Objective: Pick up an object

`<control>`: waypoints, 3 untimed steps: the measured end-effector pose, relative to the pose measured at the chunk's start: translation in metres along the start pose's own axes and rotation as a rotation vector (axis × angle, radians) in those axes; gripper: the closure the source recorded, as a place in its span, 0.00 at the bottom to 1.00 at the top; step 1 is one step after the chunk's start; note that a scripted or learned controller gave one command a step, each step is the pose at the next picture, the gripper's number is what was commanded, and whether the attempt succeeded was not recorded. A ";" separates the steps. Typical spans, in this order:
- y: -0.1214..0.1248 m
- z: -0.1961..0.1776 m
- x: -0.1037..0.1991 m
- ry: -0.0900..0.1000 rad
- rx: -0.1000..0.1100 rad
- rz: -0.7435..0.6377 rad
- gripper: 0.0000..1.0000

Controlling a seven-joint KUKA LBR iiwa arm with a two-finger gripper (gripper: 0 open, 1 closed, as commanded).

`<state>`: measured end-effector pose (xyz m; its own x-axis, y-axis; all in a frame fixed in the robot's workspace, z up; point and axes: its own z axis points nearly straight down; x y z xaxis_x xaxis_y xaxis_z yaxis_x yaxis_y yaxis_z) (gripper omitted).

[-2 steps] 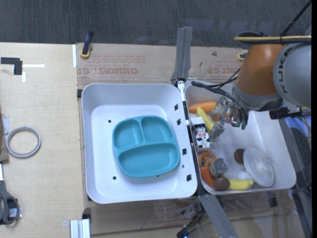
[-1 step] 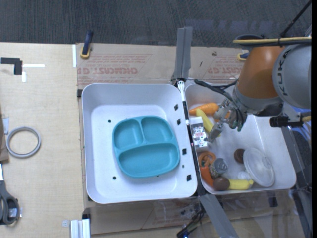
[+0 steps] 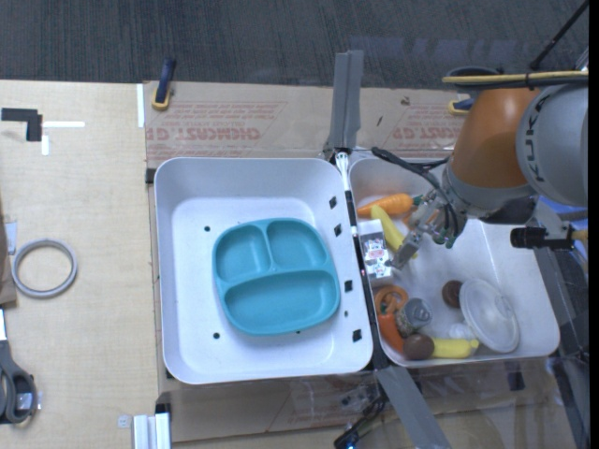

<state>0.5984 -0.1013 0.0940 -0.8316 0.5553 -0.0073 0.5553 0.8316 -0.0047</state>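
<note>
1. Teal divided plate (image 3: 277, 275) lies alone in the left bin (image 3: 178, 251), flat and well apart from the arm.
2. Right bin (image 3: 505, 251) holds the candidate objects, clustered along its left wall: a carrot (image 3: 386, 203) at the top, a yellow corn-like piece (image 3: 387, 226) just below it, a small printed packet (image 3: 374, 253), and an orange ring-shaped item (image 3: 389, 299) lower down.
3. Along the near edge lie a brown rounded item (image 3: 418, 346) and a banana (image 3: 454, 348); a clear lid (image 3: 489, 313) and a dark round piece (image 3: 452, 294) sit further right.
4. Gripper (image 3: 412, 244) is low in the right bin, tips next to the yellow piece and the packet. Whether its fingers are apart or together cannot be told; nothing is visibly held.
5. Assessment: approach or grasp attempt under way, pick not confirmed.
6. Next move calls for closing squarely on one item, then lifting straight up. Crowding against the wall risks a slip.
</note>
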 end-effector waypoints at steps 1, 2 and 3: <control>0.002 0.000 -0.007 -0.002 0.002 0.123 0.00; 0.019 0.000 -0.030 -0.002 0.001 0.082 0.00; -0.001 -0.001 -0.003 -0.005 -0.002 0.201 0.00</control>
<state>0.6007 -0.1035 0.0954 -0.7042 0.7098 -0.0125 0.7099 0.7043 -0.0006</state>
